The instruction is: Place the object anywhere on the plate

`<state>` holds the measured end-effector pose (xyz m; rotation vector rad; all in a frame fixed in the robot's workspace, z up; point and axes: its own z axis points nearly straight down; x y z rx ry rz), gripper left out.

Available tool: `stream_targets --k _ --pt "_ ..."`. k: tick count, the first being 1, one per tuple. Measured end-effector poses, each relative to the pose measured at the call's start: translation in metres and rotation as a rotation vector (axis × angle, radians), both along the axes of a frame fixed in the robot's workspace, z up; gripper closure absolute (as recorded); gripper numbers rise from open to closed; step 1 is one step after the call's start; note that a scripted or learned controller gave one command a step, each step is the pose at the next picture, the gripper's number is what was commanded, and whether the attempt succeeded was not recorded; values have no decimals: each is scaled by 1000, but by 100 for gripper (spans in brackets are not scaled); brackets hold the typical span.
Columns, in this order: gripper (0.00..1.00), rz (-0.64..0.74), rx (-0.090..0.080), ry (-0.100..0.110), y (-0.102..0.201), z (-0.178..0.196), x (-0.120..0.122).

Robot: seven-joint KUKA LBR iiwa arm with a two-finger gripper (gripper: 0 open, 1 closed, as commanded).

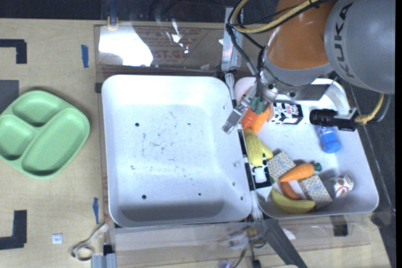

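Note:
The green divided plate [43,133] lies on the wooden bench at the far left, outside both bins. My gripper [247,113] hangs over the wall between the two bins, at the right bin's upper left. A small orange toy with a green tip [255,118] sits between its fingers [233,120], so the gripper is shut on it. The arm's orange band and grey wrist cover the area above and to the right of it.
The left white bin [169,147] lies between gripper and plate. The right bin [361,160] holds a yellow toy [256,146], a carrot [296,172], a banana [292,203], checkered blocks [281,164], a blue object [330,140] and a small ball [342,185].

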<state>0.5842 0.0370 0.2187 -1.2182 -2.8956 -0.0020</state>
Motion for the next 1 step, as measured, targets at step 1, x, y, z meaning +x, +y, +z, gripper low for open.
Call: stream_targets --k 1 --pt "100 2 1 -1 1 7 2"
